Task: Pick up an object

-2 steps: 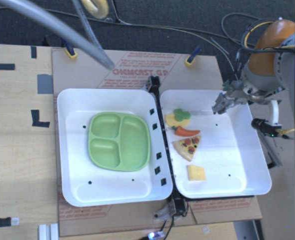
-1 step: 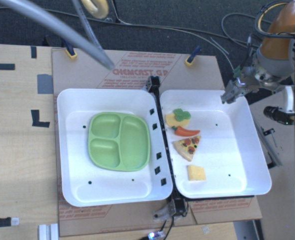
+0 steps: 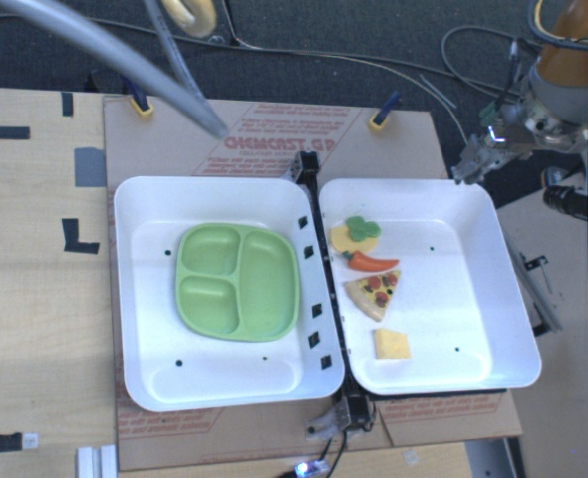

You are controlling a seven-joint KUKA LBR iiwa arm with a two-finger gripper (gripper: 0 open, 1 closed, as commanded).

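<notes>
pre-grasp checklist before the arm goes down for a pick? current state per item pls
1. Targets present: pizza slice, chili pepper, cheese cube lie in the right bin: ok.
2. Targets separated: cheese cube apart from the rest: ok; pepper close to the pizza slice: cannot tell if touching.
3. Gripper over a target: sits above the bin's far right corner: not ok.
4. Gripper carrying nothing: cannot tell.
5. Green plate in the left bin, out of the way: ok.

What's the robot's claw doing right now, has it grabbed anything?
End effector: above the right bin's top right corner, nothing seen in it; open or closed cannot be told.
</notes>
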